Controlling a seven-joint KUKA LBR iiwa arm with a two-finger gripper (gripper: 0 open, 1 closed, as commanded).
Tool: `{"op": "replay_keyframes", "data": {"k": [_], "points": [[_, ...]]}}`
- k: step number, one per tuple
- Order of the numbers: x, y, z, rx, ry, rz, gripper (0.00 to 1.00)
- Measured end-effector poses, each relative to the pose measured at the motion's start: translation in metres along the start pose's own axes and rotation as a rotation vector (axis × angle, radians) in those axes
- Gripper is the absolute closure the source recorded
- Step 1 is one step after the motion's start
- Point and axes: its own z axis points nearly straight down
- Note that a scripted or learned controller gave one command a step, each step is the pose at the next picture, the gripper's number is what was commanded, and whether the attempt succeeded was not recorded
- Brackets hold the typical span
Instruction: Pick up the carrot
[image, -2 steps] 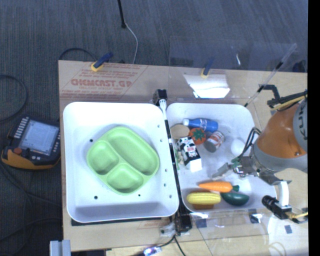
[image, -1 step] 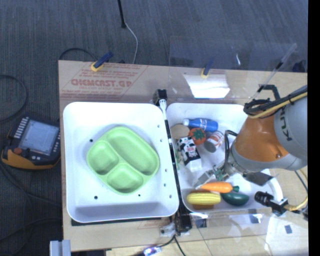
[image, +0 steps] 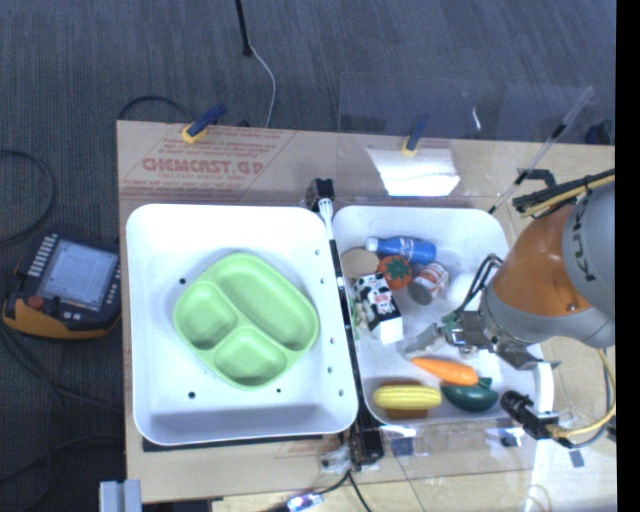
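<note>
Hovering pre-grasp: gripper (image: 447, 335) just above the carrot (image: 446, 371) in the right bin (image: 490, 228), holding nothing, finger spread unclear; needs descent and closure next.

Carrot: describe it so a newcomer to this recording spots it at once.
Look in the right-hand white bin, toward its near edge, just below the gripper. The carrot lies there on its side: a slim orange taper, unlike the stubby yellow corn cob to its left and the dark green vegetable touching it.
</note>
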Motion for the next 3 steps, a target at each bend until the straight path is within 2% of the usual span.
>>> {"op": "replay_keyframes", "data": {"k": [1,2,3], "points": [[0.0197,-0.0011,-0.0007,-0.003,-0.015,-0.46,0.0],[0.0187,-0.0004,-0.0008,-0.003,-0.012,-0.745,0.0],[0.0282,-0.0009,-0.0005,-0.004,-0.01,-0.522,0.0]]}}
